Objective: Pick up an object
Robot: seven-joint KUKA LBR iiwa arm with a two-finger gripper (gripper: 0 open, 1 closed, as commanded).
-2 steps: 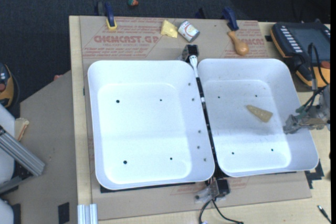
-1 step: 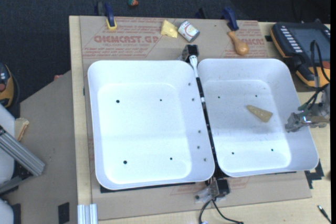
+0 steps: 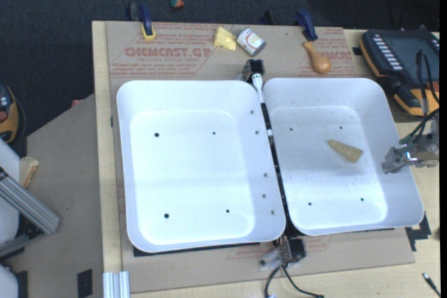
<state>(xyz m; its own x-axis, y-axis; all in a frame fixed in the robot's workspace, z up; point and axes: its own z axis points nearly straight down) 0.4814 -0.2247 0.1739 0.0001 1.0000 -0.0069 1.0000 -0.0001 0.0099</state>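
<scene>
Right bin (image 3: 377, 98): tan wedge-shaped piece (image 3: 346, 150) inside, near its right edge.
Left bin (image 3: 133, 101): touching the right bin's left edge.

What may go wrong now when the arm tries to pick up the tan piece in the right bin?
1. The gripper sits at the right rim of the right bin, so it may strike the wall when it descends.
2. The tan wedge lies flat and low, apart from the gripper; the fingers may slide over it or push it away.

Tan wedge (image 3: 346, 150) lies in right bin (image 3: 307, 98).
</scene>
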